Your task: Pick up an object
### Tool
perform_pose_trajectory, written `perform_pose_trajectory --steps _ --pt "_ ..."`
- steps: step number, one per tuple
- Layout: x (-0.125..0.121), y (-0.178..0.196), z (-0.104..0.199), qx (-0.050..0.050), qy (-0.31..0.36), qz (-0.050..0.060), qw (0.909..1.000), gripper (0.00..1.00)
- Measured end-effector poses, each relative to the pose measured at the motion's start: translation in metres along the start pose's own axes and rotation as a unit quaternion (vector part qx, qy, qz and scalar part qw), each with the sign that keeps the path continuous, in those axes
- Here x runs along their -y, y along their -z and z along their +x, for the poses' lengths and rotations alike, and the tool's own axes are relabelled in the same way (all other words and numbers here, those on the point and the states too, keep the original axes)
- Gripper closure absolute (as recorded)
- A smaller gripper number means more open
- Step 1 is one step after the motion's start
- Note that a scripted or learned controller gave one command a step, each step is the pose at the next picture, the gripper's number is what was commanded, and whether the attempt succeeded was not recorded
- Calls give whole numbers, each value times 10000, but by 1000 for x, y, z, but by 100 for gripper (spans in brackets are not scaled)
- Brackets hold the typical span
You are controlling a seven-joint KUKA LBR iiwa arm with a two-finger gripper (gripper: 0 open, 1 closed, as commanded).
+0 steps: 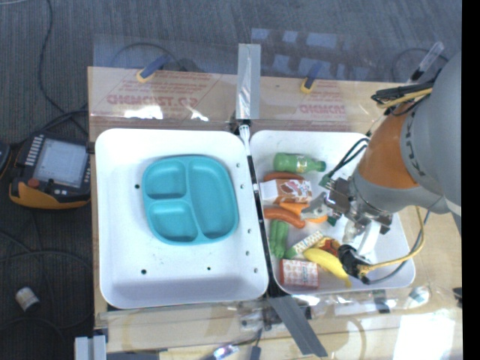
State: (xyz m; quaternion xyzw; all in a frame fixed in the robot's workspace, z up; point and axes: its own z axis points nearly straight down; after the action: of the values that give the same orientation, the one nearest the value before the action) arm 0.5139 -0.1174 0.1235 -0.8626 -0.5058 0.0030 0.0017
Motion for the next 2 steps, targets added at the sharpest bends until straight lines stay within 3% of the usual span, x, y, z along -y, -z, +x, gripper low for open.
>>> perform_pose_trajectory --steps 1,2 --pt "24 59 16 -2 1143 -18 9934 0" --pt "26 132 -18 4 687 -27 9976 0"
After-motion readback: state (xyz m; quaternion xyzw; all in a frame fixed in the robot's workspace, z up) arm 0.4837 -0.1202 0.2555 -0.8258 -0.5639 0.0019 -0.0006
